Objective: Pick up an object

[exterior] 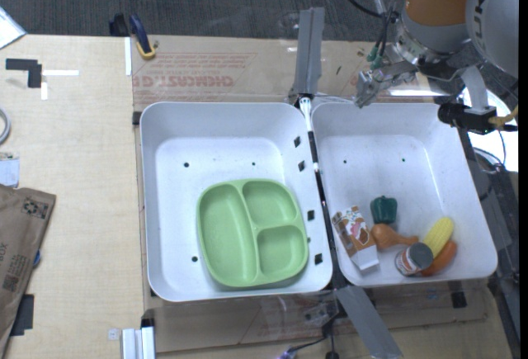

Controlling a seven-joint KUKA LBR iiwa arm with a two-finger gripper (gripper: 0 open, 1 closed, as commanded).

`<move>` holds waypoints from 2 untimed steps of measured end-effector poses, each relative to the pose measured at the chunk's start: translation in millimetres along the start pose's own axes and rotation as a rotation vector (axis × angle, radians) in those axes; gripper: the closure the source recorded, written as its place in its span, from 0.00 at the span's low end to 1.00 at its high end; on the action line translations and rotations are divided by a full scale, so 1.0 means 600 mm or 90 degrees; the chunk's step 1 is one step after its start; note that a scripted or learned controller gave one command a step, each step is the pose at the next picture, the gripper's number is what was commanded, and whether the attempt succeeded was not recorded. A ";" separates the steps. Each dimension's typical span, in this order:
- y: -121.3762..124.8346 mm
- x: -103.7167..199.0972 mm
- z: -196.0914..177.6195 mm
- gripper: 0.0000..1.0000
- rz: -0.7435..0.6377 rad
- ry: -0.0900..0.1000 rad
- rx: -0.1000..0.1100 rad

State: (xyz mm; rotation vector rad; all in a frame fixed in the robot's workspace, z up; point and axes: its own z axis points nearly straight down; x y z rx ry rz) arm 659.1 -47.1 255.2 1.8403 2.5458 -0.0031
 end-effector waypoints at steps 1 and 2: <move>-0.026 0.025 0.066 1.00 -0.157 0.001 0.000; -0.090 -0.042 -0.084 1.00 -0.148 -0.001 -0.001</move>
